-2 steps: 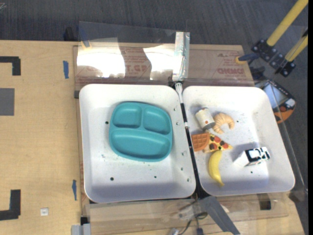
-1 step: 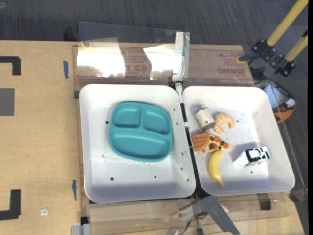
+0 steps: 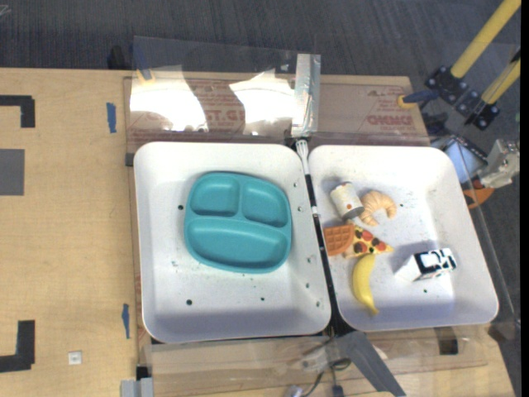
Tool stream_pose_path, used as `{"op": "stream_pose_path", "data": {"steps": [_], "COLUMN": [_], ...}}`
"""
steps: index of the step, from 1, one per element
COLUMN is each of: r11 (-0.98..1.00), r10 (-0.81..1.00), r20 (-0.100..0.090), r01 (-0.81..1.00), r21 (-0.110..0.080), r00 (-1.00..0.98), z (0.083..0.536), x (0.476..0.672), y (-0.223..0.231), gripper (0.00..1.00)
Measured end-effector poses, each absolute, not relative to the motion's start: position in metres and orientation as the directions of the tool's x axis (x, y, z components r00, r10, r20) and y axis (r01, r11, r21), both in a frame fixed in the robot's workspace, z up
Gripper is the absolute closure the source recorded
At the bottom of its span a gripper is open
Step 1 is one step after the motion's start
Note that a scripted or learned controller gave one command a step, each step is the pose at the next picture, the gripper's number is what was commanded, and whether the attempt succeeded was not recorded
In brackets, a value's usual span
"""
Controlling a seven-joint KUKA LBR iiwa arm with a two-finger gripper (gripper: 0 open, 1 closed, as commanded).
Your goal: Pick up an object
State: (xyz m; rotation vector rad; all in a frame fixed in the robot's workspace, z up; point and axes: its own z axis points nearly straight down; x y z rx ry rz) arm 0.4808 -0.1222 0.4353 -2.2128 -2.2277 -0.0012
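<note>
Two white bins are sitting side by side on the surface (image 3: 66, 222). Landmark: banana (image 3: 364, 281), lying nearest in the right bin (image 3: 471, 222). Beside it, a white-and-black toy (image 3: 433, 262); just beyond, a waffle (image 3: 338, 240), pizza slice (image 3: 369, 242), croissant (image 3: 379, 206), small cup (image 3: 345, 198). Left bin (image 3: 157, 222) is holding a teal divided plate (image 3: 238, 222). Hand's state: cannot tell.
</note>
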Motion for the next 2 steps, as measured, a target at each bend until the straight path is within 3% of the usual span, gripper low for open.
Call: {"op": "stream_pose_path", "data": {"steps": [1, 2], "r11": [-0.004, -0.001], "r10": [1.000, 1.000], "r20": [0.000, -0.004], "r01": [1.000, 1.000], "r21": [-0.005, 0.006], "r00": [0.004, 0.001], "z": [0.396, 0.437], "x": [0.485, 0.480], "y": [-0.191, -0.225], "gripper": [1.00, 1.00]}}
